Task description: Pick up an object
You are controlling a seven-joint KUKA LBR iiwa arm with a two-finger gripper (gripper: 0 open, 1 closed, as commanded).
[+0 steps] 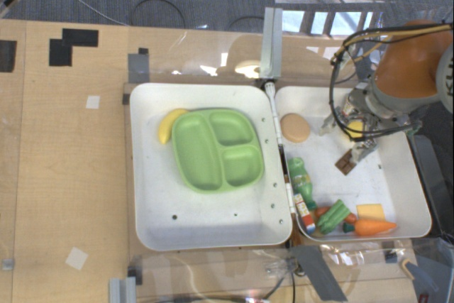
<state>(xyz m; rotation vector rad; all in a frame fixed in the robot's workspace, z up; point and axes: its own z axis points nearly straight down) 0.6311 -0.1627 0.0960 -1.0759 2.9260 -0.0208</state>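
Camera view looks down on the table (64, 174), a pale wood surface that carries two shallow white bins side by side so the arm can reach either from the right of the frame. The left bin (163, 216) sits mid-frame and holds a green divided tray (216, 150), lying flat and covering most of a yellow banana (168, 125) whose end pokes out at the tray's upper left; tucked under like that, the banana looks a poor candidate for a grasp. The right bin (397, 184) holds the loose clutter. The arm (408, 67), grey with its orange band, comes in from the upper right and hangs over the upper part of this bin, probably because the pickable things lie there. Its end effector (360, 145) points down and left, and a small dark brown piece (345, 164) sits right at its tip; whether the piece is pinched or merely lying beneath I cannot tell, nor how the end effector is set. Something yellow (354, 128) shows behind the cables. A round tan bun (295, 128) rests in the bin's upper left corner, well apart from the tip. Along the bin's left wall lies a green bottle (301, 179), and near the lower edge cluster a green vegetable (333, 216), an orange carrot (374, 227) and a yellow cheese block (370, 211), pushed together near the bin's lower edge.
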